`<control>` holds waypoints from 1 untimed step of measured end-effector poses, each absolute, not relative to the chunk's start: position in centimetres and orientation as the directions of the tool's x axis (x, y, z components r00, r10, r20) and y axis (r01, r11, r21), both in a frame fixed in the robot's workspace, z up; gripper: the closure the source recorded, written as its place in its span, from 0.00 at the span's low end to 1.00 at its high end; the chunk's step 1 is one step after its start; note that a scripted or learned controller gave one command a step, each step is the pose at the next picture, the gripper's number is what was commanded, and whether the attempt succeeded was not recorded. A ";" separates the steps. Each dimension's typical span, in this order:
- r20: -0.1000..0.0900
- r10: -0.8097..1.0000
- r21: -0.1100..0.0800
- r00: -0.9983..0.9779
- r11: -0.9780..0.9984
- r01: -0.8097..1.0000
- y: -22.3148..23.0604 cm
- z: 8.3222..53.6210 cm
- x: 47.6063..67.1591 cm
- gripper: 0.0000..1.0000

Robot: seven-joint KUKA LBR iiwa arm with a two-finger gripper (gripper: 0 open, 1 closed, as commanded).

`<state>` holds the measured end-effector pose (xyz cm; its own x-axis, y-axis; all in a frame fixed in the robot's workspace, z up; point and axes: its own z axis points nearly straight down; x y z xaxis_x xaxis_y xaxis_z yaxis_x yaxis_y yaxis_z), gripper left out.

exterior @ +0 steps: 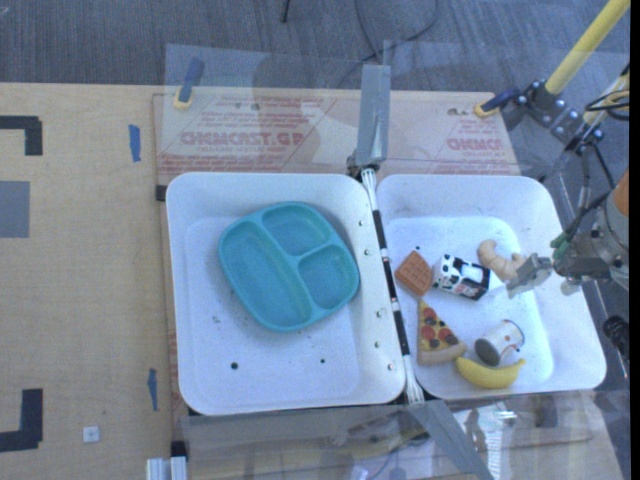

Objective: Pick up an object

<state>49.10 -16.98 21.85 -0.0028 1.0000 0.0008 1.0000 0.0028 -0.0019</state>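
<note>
The right bin (575, 360) holds several small objects. An orange cracker (413, 273) lies at its left, with a black-and-white cow toy (462, 277) beside it. A tan toy figure (497, 258) is just right of the cow. Nearer the front lie a pizza slice (437, 333), a small white cup on its side (498, 344) and a yellow banana (490, 372). My gripper (545, 271) reaches in from the right over the bin's right half, close to the tan figure. Nothing is seen held in it.
The left bin (200, 368) carries a teal divided plate (288, 265). A metal divider strip (388, 288) runs between the bins. A yellow pole and cables (570, 78) stand at the back right, beyond the bins.
</note>
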 end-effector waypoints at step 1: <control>-0.001 1.000 0.011 0.022 -0.022 1.000 -19.1 8.8 48.2 0.00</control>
